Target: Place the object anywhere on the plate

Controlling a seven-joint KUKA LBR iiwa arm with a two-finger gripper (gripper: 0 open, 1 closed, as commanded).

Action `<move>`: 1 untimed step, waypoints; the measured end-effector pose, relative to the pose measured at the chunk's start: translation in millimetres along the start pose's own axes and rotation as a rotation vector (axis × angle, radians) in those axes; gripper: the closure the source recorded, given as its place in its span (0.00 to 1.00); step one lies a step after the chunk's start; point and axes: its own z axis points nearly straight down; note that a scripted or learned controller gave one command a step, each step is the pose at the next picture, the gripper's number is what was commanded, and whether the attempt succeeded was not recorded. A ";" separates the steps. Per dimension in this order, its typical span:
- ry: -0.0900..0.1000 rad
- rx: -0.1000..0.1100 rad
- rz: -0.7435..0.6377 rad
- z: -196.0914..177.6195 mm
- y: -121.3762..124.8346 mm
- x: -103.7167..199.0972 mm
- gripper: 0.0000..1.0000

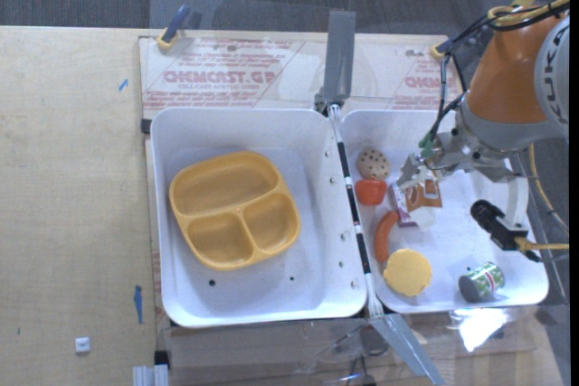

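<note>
camera view, glossy yellow three-compartment plate (234, 209) in left bin, hand (418, 179) over crinkled snack packet (419, 197), grip unclear

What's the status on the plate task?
Gripper low in right bin, over a small packet; grasp unclear. Yellow plate in left bin, nothing on it. Divider wall between them.

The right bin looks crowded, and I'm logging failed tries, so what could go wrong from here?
1. The gripper sits among a cookie, a red piece, a packet and a hot dog, so it might nudge or catch the wrong one.
2. The yellow plate lies in the left bin across the divider; a weak grasp could drop the item there.
</note>
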 end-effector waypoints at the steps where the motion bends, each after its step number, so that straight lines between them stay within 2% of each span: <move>1: 0.002 0.002 -0.081 0.3 -24.7 91.7 1.00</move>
